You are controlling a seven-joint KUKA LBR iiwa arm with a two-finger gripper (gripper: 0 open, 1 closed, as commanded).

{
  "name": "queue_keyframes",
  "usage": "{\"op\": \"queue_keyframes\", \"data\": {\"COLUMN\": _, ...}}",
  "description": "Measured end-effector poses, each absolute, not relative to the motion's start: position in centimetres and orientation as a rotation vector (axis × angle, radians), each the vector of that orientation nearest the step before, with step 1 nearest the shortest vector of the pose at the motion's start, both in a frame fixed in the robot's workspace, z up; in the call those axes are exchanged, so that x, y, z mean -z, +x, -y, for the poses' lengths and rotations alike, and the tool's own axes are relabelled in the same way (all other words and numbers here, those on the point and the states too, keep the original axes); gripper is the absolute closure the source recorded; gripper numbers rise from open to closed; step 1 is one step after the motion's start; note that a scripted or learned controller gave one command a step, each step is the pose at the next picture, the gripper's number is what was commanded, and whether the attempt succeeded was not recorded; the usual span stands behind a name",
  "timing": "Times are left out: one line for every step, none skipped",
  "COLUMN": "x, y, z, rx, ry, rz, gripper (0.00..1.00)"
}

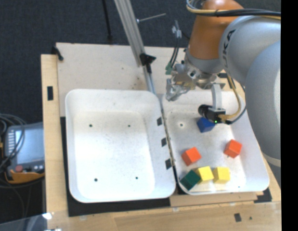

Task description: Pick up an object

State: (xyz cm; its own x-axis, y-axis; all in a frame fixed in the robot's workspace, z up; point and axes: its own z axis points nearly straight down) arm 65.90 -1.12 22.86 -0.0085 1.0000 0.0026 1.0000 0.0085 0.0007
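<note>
Approach step. Gripper (175, 91) hovers over right bin's (257, 177) far-left corner; grip state: cannot tell. Nothing visibly held. Next: shift toward blue cube (204, 124), descend.

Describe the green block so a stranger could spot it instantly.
Look in the right-hand white bin, along its near edge. Three blocks sit in a row there: the green block is the leftmost, beside two yellow blocks, and the only dark green one.

white bins (115, 143), blue block (205, 124), 2 orange blocks (191, 155), 2 yellow (205, 173), green (190, 179)
</note>
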Motion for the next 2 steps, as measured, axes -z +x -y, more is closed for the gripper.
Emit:
{"op": "queue_keyframes", "data": {"x": -23.8, "y": 64.1, "z": -4.3, "rx": 0.002, "ry": -2.211, "rz": 2.229, "gripper": 1.00}}
{"op": "queue_keyframes", "data": {"x": -24.5, "y": 63.5, "z": -8.8, "rx": 0.004, "ry": -2.213, "rz": 2.230, "gripper": 1.00}}
